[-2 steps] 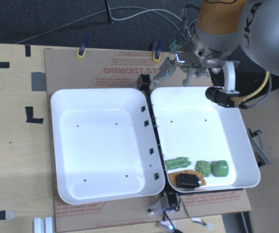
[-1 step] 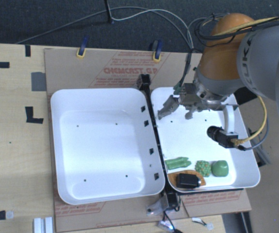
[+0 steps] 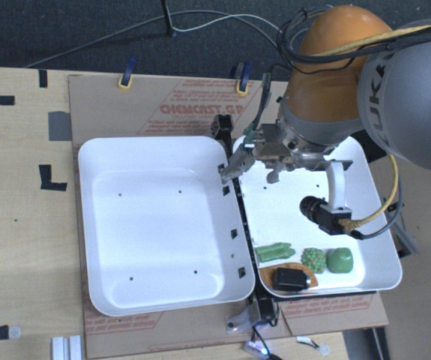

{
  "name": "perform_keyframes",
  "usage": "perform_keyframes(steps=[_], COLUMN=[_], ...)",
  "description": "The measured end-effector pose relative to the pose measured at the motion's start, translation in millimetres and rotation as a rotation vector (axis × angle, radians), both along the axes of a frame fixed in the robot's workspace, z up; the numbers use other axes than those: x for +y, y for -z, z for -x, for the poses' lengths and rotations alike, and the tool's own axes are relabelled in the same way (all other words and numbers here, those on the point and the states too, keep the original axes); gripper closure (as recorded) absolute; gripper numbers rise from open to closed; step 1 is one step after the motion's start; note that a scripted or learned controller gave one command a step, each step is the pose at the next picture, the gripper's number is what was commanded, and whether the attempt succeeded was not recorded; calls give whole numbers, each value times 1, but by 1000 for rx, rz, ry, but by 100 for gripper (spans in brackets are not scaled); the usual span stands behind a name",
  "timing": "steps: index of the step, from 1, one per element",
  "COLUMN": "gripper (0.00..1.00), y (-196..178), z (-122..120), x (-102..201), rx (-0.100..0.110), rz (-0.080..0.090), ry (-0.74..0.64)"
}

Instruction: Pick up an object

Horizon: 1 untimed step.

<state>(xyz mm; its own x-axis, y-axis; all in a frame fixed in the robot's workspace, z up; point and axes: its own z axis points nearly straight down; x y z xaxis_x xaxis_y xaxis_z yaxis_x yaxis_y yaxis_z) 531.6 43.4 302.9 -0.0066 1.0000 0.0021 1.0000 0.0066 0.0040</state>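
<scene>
I count two white bins side by side: the left bin (image 3: 155, 223) and the right bin (image 3: 376, 272). All the objects sit along the near edge of the right bin, four that I can make out. One long green piece (image 3: 274, 252), one bumpy green piece (image 3: 313, 259), one smooth green rounded piece (image 3: 340, 260), and one black object (image 3: 290, 279) lying on something orange-brown. The two rounder green pieces sit just beside each other. One arm (image 3: 335, 73) hangs over the far part of the right bin, near the divider. The gripper (image 3: 275, 156) is up there, well apart from the objects. Can't tell its state from this angle. One black cylindrical attachment (image 3: 322, 214) hangs off the wrist.
</scene>
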Motion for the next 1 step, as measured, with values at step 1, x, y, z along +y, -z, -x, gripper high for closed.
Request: perform_keyframes(steps=[1], gripper=[0], y=[-56], z=[-40], x=[22], rx=[-1], rz=[1], ry=[4])
